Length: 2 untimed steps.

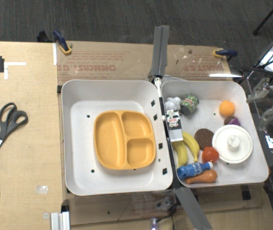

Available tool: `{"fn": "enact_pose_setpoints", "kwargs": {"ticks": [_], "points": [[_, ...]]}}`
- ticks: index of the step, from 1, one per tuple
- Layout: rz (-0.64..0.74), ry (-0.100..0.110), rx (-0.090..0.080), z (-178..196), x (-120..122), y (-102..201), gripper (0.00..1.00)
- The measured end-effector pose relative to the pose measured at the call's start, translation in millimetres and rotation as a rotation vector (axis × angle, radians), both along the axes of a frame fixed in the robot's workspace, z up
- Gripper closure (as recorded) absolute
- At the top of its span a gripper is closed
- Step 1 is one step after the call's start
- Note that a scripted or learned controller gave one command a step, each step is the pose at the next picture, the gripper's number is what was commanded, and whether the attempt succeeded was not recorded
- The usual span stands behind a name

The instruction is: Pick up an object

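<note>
jaws blurred near glossy round white lid.

We see the right bin crowded with objects, while a yellow tray occupies the left bin.

Scissors lie on the bench left of the bins; blue clamps pin cardboard behind.
</note>
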<state>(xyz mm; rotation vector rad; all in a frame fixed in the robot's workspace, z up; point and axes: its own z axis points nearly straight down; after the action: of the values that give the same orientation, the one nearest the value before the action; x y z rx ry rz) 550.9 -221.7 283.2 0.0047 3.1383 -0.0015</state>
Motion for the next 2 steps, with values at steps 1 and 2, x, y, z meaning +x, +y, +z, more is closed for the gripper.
{"fn": "enact_pose_setpoints", "kwargs": {"ticks": [1, 2], "points": [[0.152, 0.0, 0.0, -154.2, -4.6, 1.2, 0.0], [0.119, -0.006, 0.0, -187.2, -49.6, 65.9, 0.0]]}}
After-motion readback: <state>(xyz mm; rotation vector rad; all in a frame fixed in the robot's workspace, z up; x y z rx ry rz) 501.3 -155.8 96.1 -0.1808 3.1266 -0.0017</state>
